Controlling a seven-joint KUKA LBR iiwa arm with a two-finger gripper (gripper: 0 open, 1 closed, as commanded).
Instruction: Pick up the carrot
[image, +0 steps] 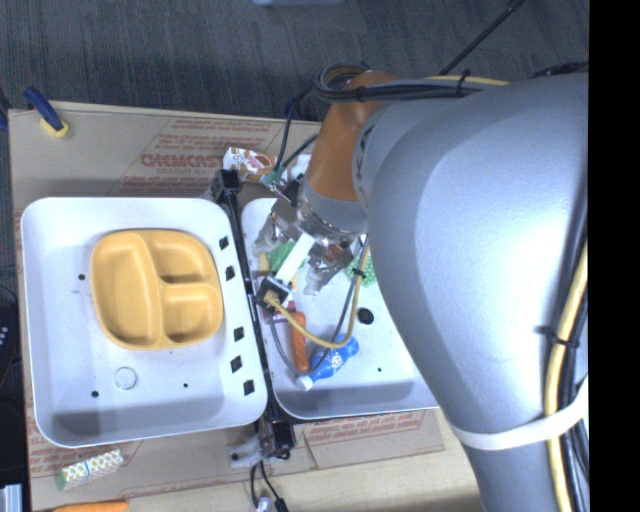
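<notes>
- Orange and slim, the carrot (298, 341) lies in the right bin (395, 385), towards its near left part, running roughly from near to far with a slight lean.
- Just beside the carrot on its right, a blue-and-white tube-shaped item (331, 362) lies at a slant, its white end touching or nearly touching the carrot's near tip; which of the two cannot be told.
- Nearer still, on the cardboard sheet (180, 140) below the left bin, a small green-and-white patterned packet (92, 467) rests close to the bin's near left corner.
- White and shallow, the left bin (50, 300) holds a yellow divided tray (156, 287) with three compartments, sitting towards the bin's far middle.
- Between the two bins runs a black divider strip (243, 300) with small black clips along it.
- Above the carrot, a small dark object with a yellow spot (273, 293) sits near the right bin's left wall, and a green-and-white item (284, 257) lies slantwise just beyond it.
- Grey metal, the gripper (308, 255) hangs over the far half of the right bin, beyond the carrot and apart from it; whether it is spread or closed cannot be told, since cables and nearby items clutter the view there.
- A yellow cable (350, 310) loops down from the wrist towards the blue tube.
- Farther up, the orange band (335, 150) tops the wrist, and the broad grey arm (480, 260) covers the right bin's right side.
- At the far left corner of the cardboard lies a blue-and-yellow item (45, 112).
</notes>
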